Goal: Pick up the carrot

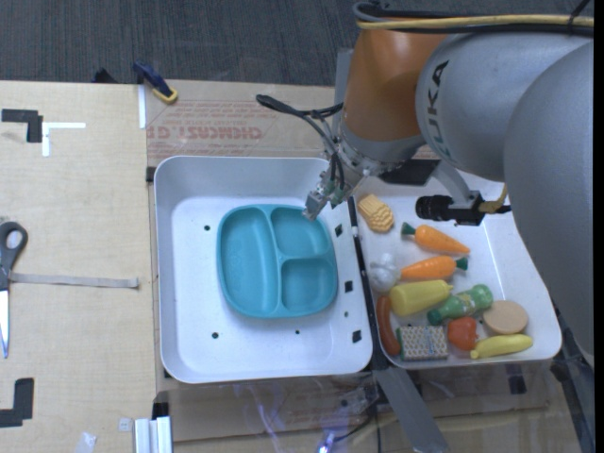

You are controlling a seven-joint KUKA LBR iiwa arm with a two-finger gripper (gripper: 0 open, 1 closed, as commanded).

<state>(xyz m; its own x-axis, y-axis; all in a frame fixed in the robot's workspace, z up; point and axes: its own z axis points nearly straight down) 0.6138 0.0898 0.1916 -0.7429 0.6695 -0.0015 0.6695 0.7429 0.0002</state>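
Grey arm (510,74) hides the right bin's (528,253) far edge; gripper (321,201) state unclear.

The two bins (179,281) look like smooth white plastic with a faint sheen; the divided teal tray (278,260) is matt plastic, and the carrots (440,240) and the other toy foods beside them look like glossy moulded plastic. The bench top (75,253) has a pale wood-grain look, matt; the arm (491,92) shows smooth grey casing with a satin orange band.
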